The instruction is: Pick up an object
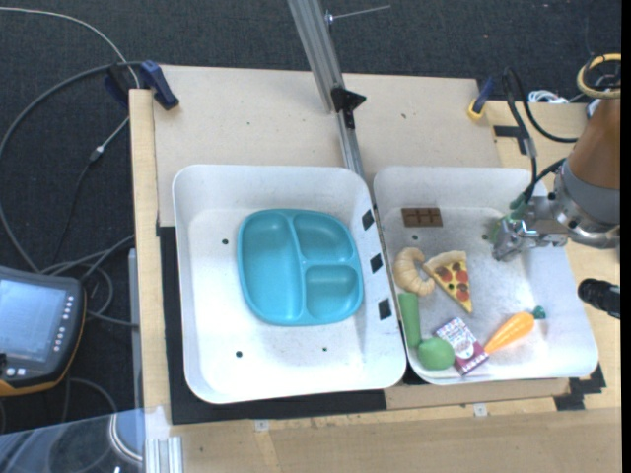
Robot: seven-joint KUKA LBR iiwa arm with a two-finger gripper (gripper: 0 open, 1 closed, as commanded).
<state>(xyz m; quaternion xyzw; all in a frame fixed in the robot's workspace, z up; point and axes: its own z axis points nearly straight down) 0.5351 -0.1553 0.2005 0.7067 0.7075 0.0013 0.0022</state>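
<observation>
The grey arm's two-finger gripper hangs over the right shallow white bin, near its upper right part, above bare floor and clamping nothing; how wide it stands cannot be told. The candidates lie apart below and left: an orange plastic carrot, a toy pizza slice and a brown chocolate bar, probably scattered so that each can be grasped separately.

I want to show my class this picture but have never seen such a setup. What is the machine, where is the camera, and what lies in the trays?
The camera looks down at a slant on a bench with two white bins. The arm, a grey and orange robot, reaches in from the right; its gripper hovers over the right bin. That bin holds toy food: chocolate, croissant, pizza, carrot, a green vegetable and a small packet. The left bin holds a blue plate. Nothing shows between the fingers.
</observation>
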